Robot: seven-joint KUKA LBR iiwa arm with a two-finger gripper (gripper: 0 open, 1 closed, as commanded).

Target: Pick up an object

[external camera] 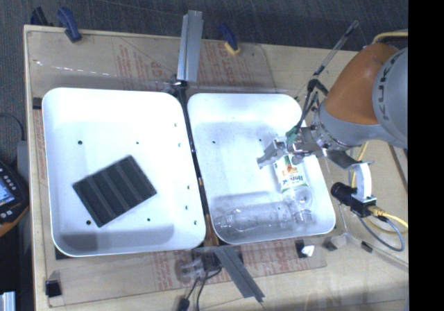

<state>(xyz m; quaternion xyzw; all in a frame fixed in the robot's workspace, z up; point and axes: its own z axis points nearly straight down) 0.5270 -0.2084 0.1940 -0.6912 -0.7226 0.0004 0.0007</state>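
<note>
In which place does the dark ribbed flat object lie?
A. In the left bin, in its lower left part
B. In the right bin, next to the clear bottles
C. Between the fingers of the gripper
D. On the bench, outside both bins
A: the dark ribbed flat object lies on the floor of the left bin, toward its lower left, apart from the gripper, which is over the right bin.

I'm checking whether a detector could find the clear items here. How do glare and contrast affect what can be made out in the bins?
In the camera view, both white bins look overexposed; the clear plastic bottle in the right bin nearly melts into the floor, the small labelled bottle reads by its label, and the dark ridged pad in the left bin stands out sharply. The gripper looks slightly soft.
</note>
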